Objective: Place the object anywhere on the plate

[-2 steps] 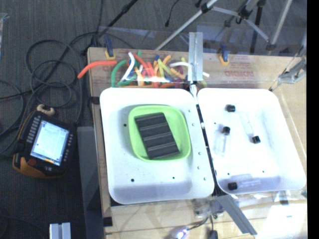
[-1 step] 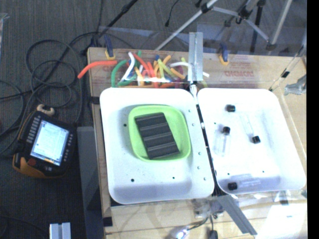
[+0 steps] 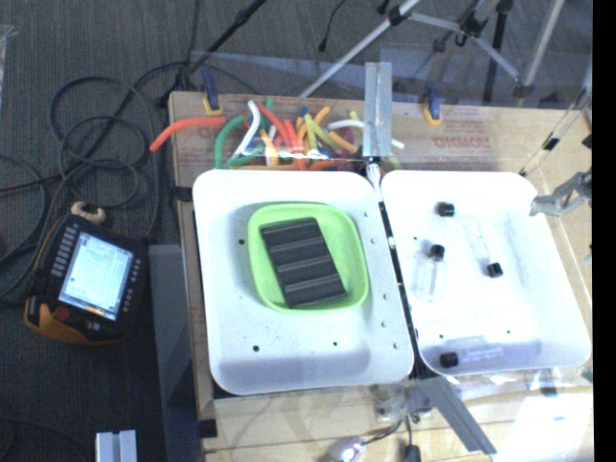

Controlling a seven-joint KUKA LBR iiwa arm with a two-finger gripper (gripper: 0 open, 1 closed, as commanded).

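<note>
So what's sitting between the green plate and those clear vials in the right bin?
In the camera view, only the bins' touching rims lie between the green plate and the vials.

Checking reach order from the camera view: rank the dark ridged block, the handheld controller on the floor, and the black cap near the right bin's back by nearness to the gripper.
From the gripper at the right bin's far right edge:
1. black cap, right bin, back.
2. dark ridged block, on the green plate, left bin.
3. handheld controller, floor, far left.
</note>
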